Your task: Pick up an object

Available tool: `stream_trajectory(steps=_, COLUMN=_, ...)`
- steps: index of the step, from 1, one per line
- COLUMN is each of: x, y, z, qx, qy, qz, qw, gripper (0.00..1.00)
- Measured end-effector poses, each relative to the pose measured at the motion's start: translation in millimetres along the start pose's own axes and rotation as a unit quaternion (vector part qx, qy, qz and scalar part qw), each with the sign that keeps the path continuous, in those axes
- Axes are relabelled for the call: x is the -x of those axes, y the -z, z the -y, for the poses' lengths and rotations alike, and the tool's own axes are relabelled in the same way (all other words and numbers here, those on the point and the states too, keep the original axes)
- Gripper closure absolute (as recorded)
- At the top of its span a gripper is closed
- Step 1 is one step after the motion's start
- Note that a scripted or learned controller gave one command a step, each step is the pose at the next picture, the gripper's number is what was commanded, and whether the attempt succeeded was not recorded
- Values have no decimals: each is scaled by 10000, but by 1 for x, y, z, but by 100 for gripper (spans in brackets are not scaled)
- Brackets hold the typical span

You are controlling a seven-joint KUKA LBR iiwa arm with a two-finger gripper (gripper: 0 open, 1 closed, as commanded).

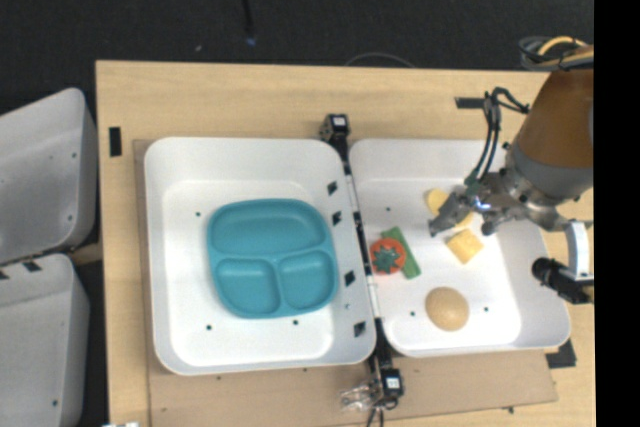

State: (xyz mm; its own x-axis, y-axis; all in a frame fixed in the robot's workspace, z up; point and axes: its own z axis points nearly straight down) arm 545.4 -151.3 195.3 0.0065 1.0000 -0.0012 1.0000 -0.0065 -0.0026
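Yellow block (463, 245) | just below tool (462, 214) | right bin (500, 330)

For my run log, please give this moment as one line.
arm: over right bin | pincer: near yellow blocks | nothing seen held | left bin: teal tray

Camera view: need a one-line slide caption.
KUKA arm's gripper poised low over the right bin among yellow pieces, a tomato toy and a tan ball; teal divided tray in left bin.
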Motion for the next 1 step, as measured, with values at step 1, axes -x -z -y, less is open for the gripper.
stream_trajectory(steps=1, x=-9, y=-54, z=4, qx=-6, qy=-7, qz=-2, qw=10000, gripper=0)
